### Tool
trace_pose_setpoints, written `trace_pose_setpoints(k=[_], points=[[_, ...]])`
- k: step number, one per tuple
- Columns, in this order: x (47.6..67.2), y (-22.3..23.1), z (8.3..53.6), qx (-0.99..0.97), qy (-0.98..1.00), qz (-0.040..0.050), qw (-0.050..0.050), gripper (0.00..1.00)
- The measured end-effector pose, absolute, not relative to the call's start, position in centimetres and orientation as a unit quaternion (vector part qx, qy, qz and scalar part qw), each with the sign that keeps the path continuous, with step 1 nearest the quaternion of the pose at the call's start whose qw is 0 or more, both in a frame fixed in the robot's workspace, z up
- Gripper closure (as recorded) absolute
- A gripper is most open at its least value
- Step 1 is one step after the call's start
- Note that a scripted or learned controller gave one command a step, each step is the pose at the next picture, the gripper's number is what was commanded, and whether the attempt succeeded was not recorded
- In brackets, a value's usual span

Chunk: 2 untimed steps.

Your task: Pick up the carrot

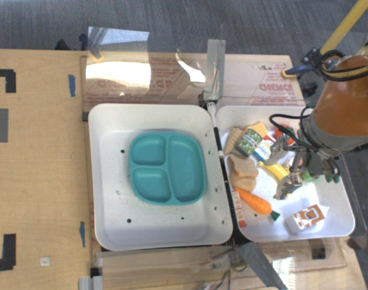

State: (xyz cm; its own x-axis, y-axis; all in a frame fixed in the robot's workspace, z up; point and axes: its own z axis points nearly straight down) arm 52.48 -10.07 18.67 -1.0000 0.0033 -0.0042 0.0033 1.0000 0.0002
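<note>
Two shallow white bins (105, 162) sit side by side on a brown cardboard-topped bench

Inside the right-hand bin, the orange plastic carrot (255, 202) with a green stub lies toward the near edge, free of the two-finger gripper (290, 182); that gripper hangs just beyond the carrot, beside a yellow banana (277, 171), fingers parted and holding nothing; a teal divided plate (167, 167) fills the left-hand bin

Overhead view in bright, even light from above. Strong white glare sits on the clear plastic sheet (120, 71) behind the left bin (105, 132), washing out its printed red lettering. Both white bins look slightly overexposed, with soft, faint shadows along their inner walls. The teal tray (168, 168) casts almost no shadow. The picture is mildly soft overall; small items in the right bin (335, 207) are blurred, and the arm (347, 107) looks smeared.
</note>
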Motion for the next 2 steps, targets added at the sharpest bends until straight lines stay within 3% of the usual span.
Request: trace_pose_setpoints(k=[1, 2], points=[[49.65, -9.84, 9.51, -0.058, 0.998, -0.0004, 0.004, 0.00], [50.61, -9.59, 9.10, -0.304, 0.952, -0.0050, 0.010, 0.00]])
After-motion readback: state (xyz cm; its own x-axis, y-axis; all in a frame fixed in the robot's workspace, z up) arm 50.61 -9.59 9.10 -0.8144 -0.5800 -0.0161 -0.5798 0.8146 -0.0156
